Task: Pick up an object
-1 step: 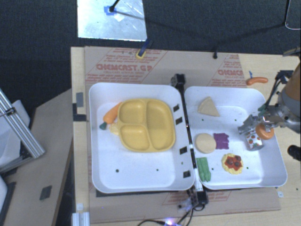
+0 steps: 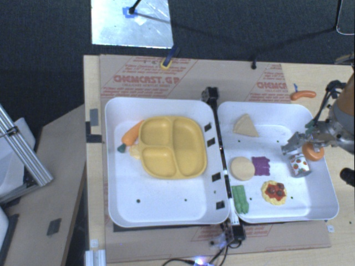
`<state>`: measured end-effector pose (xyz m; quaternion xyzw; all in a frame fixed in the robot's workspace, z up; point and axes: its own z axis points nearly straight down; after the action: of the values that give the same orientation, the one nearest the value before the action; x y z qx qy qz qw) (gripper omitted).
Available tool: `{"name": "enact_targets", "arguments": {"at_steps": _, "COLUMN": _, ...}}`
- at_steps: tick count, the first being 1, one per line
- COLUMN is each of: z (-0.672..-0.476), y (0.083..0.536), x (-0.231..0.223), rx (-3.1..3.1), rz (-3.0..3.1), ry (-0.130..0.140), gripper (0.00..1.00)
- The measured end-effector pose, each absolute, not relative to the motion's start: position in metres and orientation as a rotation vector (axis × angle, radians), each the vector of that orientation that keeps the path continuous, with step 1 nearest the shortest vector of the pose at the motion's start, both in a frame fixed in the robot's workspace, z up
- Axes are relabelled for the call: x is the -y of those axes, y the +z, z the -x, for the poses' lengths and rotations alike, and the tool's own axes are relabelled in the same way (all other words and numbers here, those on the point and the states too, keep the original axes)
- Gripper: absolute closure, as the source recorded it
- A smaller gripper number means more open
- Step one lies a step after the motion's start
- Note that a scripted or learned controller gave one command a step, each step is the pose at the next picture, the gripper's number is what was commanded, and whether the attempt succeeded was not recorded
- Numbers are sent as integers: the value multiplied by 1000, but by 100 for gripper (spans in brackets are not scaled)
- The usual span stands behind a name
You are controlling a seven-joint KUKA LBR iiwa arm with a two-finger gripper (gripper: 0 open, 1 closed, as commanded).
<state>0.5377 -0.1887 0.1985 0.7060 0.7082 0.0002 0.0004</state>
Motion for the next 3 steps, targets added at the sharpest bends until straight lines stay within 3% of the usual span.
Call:
{"name": "enact_targets", "arguments": {"at_steps": 1, "z": -544, "y": 138, "x": 186, "rx": -2225, "rz": -2221, "ry": -1, "gripper": 0}}
{"name": "enact_targets", "arguments": {"at_steps": 2, "z": -548, "y": 139, "x": 187, "rx": -2218, "rz": -2204, "ry": 13, "gripper": 0}}
{"name": "enact_targets", "arguments": {"at_steps": 3, "z": -547, "y": 147, "x": 188, "rx": -2216, "rz": -2207, "ry": 9, "gripper": 100}}
